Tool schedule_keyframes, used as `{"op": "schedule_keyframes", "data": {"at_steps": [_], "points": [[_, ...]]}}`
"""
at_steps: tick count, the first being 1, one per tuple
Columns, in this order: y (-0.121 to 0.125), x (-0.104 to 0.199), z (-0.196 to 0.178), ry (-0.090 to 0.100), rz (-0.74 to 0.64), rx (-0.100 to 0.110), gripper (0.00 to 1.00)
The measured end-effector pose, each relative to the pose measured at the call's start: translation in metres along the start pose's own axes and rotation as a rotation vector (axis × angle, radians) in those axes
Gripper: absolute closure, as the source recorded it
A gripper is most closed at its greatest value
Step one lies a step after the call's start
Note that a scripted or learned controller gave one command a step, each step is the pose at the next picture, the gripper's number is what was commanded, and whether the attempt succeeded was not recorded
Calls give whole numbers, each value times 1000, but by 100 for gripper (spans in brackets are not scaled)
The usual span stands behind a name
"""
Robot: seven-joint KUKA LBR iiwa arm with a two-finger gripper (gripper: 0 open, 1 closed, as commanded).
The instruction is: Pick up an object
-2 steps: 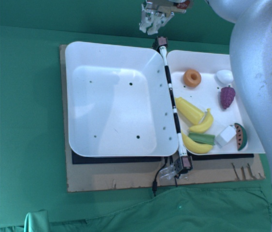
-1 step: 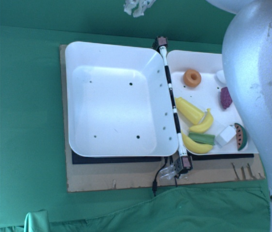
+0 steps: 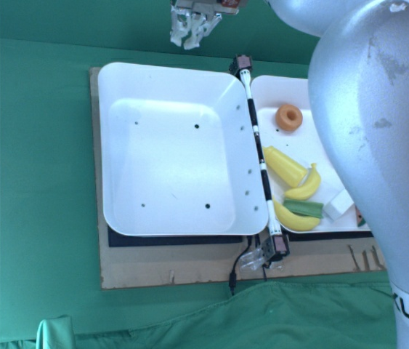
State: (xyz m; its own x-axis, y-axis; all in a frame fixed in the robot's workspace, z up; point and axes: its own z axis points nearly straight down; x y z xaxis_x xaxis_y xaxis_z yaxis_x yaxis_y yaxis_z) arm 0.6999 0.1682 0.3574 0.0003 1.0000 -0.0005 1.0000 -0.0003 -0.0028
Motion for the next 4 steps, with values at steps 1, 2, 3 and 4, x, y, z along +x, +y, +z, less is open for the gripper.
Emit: {"op": "schedule_keyframes", "data": {"at_steps": [1,2,3,4], "points": [[0,1,39,-1,1,-2,100],[1,1,22,2,2,-12,100],[1,-2,40,0,2,-4,100],[2,-2,25,2,3,-12,100]]}}
